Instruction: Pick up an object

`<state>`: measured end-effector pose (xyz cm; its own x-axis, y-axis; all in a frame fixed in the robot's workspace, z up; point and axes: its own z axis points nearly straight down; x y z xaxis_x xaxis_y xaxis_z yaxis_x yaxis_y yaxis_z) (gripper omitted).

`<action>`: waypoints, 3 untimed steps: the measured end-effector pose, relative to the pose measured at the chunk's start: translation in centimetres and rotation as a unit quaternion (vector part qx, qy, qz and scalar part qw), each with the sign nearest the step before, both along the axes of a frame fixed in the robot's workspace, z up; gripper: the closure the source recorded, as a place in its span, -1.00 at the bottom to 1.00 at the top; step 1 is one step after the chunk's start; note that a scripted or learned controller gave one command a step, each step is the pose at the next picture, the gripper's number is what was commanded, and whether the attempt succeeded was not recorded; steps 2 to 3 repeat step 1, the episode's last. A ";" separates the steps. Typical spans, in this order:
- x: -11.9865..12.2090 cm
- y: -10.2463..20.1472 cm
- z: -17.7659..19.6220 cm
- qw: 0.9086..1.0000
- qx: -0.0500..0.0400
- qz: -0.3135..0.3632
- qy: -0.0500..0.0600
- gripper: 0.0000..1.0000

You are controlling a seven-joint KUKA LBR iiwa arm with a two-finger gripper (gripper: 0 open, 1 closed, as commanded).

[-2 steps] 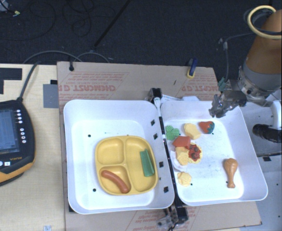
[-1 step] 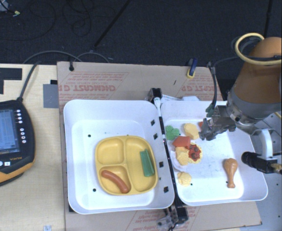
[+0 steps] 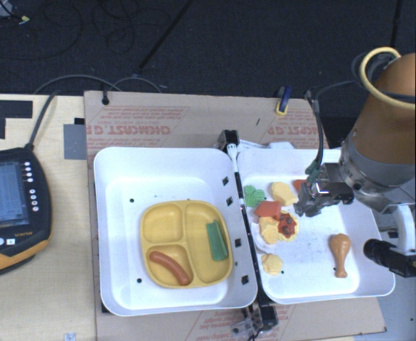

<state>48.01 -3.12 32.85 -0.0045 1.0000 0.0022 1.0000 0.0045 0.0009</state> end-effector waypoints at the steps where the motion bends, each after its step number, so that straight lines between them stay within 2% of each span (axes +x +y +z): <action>1: 0.1 6.6 2.2 1.000 0.000 0.002 0.001 1.00; 3: 0.1 6.6 2.2 1.000 0.000 0.002 0.001 1.00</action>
